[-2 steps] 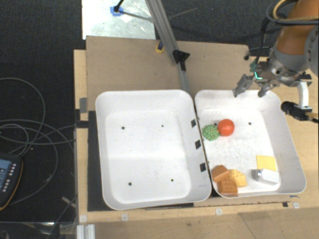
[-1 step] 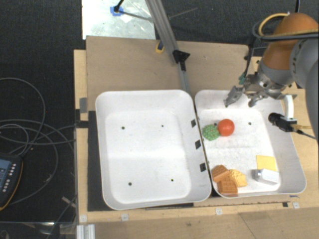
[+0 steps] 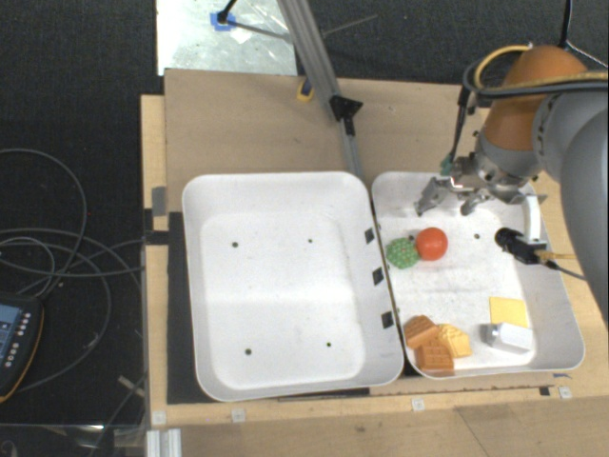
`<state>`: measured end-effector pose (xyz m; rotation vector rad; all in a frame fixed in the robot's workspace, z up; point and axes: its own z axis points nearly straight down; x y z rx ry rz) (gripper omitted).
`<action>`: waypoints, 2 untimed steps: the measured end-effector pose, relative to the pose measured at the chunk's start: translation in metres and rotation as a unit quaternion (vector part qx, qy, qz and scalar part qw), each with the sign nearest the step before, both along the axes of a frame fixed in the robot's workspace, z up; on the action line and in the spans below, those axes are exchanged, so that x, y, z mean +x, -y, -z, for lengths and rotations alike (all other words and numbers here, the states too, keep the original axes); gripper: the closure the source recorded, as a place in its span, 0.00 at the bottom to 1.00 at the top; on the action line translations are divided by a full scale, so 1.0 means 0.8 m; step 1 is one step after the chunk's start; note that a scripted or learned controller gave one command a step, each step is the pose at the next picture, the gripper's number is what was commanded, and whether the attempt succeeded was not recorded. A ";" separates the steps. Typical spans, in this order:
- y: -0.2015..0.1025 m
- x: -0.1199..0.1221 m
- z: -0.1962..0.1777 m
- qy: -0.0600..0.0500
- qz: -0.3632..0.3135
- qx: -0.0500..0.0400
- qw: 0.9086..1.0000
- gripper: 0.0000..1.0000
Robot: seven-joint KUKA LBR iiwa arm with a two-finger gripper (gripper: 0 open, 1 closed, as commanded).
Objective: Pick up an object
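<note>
My gripper (image 3: 448,201) hangs over the far end of the right bin (image 3: 569,336), its fingers spread open with nothing between them. A red ball (image 3: 432,244) lies just below it in the view, touching a green knobbly ball (image 3: 402,253) on its left. Nearer the front lie a yellow block (image 3: 509,310), a small grey and white object (image 3: 505,337) and two orange waffle-like pieces (image 3: 433,343) in the front left corner.
The left bin (image 3: 195,284) sits beside the right one, and black clips (image 3: 377,275) join their shared rims. A grey pole (image 3: 319,60) slants across the back of the bench. Cables lie on the floor at the left.
</note>
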<state>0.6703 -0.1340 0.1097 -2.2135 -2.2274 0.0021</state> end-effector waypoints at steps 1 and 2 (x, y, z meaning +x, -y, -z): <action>-0.001 0.001 0.024 0.001 0.000 0.000 1.000 0.00; -0.001 0.002 0.009 0.003 -0.002 -0.001 1.000 1.00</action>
